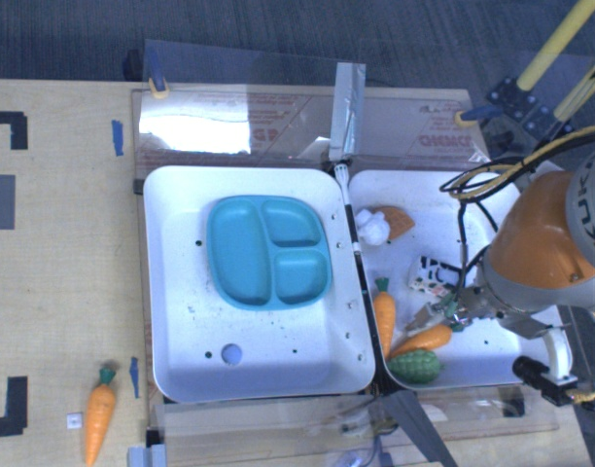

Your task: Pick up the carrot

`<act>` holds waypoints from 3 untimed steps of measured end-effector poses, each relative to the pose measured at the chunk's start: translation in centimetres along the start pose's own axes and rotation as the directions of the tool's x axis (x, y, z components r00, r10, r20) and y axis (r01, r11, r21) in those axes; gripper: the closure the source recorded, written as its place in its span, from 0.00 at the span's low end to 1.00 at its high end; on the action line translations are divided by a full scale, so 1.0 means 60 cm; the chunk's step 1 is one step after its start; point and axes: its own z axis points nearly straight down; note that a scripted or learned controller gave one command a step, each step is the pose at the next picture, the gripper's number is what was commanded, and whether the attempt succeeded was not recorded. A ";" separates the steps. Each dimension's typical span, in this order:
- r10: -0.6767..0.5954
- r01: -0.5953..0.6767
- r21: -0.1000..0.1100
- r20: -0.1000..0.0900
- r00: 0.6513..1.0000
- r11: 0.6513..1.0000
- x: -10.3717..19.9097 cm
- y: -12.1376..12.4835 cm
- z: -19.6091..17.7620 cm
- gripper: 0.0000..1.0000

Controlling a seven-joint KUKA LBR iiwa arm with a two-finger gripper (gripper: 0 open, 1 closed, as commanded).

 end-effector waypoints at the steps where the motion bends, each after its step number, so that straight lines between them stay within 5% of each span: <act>1: 0.001 -0.001 -0.005 0.002 1.000 1.000 0.000 0.003 -0.018 1.00; 2: 0.181 -0.181 0.001 -0.002 0.983 0.983 0.137 0.027 -0.160 1.00; 3: 0.184 -0.184 0.004 -0.001 0.983 0.983 0.134 0.025 -0.158 0.00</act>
